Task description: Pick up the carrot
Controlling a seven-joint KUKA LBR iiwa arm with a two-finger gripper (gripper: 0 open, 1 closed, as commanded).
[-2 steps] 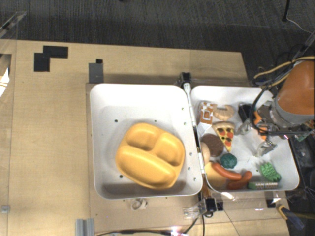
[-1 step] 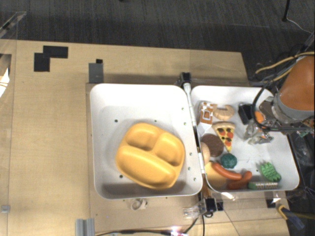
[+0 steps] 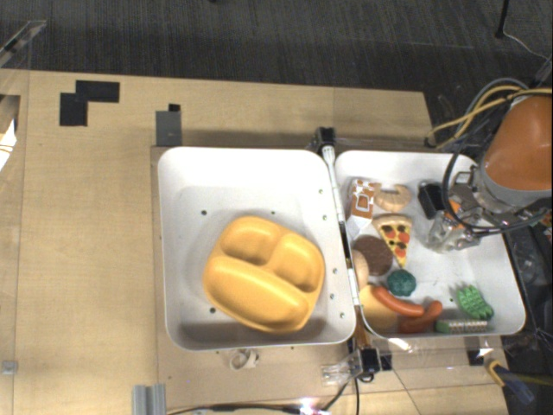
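Note:
The carrot (image 3: 404,303), a long orange-red piece, lies along the front of the right bin (image 3: 505,271), among other toy foods. A darker red piece with a green stem (image 3: 460,325) rests just in front of it. My gripper (image 3: 451,234) hangs over the middle of the right bin, behind and to the right of the carrot and well apart from it. Nothing is seen held in it. The arm's orange band (image 3: 521,145) sits above it at the right edge.
The right bin also holds a waffle (image 3: 363,197), a bread piece (image 3: 393,199), a pizza slice (image 3: 397,235), a brown cookie (image 3: 374,253), a teal lump (image 3: 400,282) and a green lump (image 3: 473,302). A large yellow loaf (image 3: 262,271) sits in the left bin (image 3: 186,197).

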